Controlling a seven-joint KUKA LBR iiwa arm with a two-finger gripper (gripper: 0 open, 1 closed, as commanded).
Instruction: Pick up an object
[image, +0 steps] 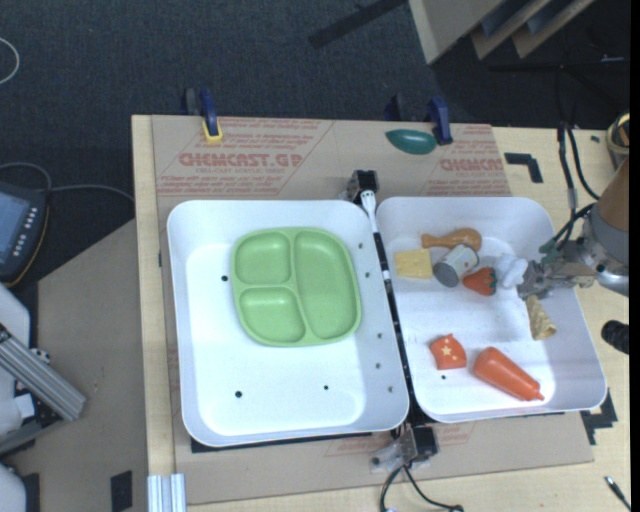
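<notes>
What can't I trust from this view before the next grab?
- Claw, camera view: small and blurred against the right bin's white wall; what it touches is unclear.
- Pale object just below the claw: too small to identify.
- Arm: cut off by the right edge.
- Cluster near the grey cylinder: the yellow block and red piece crowd it, so contact cannot be told.

From my station the light reads even and bright, coming from overhead. The white bins (300, 420) are near blown out, with little surface detail. Shadows are soft and short, falling toward 5 o'clock under the green tray (296, 285). The floor toward 11 o'clock is dim. Focus is moderate throughout; small items at 3 o'clock are soft. The arm (612, 235) is slightly blurred.
</notes>
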